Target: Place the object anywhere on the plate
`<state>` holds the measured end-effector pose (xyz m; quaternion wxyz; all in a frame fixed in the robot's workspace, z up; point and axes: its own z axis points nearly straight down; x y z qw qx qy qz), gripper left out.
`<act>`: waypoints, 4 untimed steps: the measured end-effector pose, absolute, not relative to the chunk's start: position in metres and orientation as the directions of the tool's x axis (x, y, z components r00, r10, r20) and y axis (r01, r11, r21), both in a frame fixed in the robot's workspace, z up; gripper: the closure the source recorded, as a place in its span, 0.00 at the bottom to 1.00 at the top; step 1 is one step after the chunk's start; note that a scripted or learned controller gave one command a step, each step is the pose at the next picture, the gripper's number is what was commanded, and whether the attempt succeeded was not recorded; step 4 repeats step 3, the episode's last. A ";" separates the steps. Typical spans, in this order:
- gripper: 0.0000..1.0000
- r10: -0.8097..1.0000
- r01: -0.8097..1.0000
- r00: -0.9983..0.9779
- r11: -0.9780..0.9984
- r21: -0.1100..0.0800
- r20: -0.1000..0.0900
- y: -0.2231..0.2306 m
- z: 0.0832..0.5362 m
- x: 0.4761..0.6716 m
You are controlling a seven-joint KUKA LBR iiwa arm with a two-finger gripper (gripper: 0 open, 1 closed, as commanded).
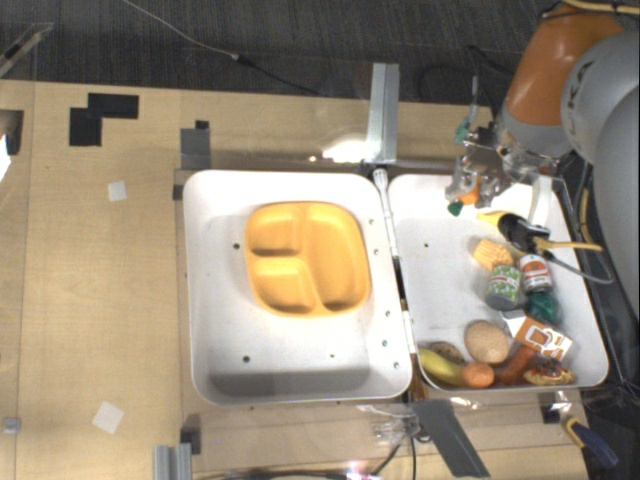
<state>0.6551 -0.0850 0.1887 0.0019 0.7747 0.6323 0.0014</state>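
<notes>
Arm [565,63] reaches in from 3 o'clock of the view, orange band above the wrist. Gripper [463,194] hangs over the right bin [430,288] at that bin's 12 o'clock edge, a touch toward 11. Open or closed: cannot tell from this angle.

A small orange-and-green piece [456,207] shows right at the gripper's lower end. Whether it is clamped, touching, or merely just beneath cannot be told, so no hold is recorded.

Plate [300,230]: yellow, three compartments, lying flat in the left bin [215,308], near the middle and slightly toward that bin's 12 o'clock. It sits at about 8 o'clock from the gripper, well apart, with the bins' adjoining walls between them.

Other contents of the right bin:
- corn cob [492,254], just toward 12 o'clock of the bin's middle
- green-labelled can [505,286], at the middle, just beside the corn cob
- small bottle [537,273], at 3 o'clock of the can, close against it
- potato [487,341], at 6 o'clock
- banana [440,364], at 7 o'clock, along the near wall
- small orange ball [479,375], just beside the banana's right end
- orange-and-white box [546,340], at 5 o'clock
</notes>
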 end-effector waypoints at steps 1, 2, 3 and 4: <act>1.00 1.000 1.000 0.003 -0.003 0.002 0.002 -0.024 0.185 0.597; 1.00 0.975 0.975 -0.224 0.224 0.006 0.000 0.034 0.186 0.602; 0.00 0.975 0.975 -0.222 0.222 0.006 0.000 0.034 0.186 0.602; 0.00 0.975 0.975 -0.222 0.222 0.006 0.000 0.034 0.186 0.602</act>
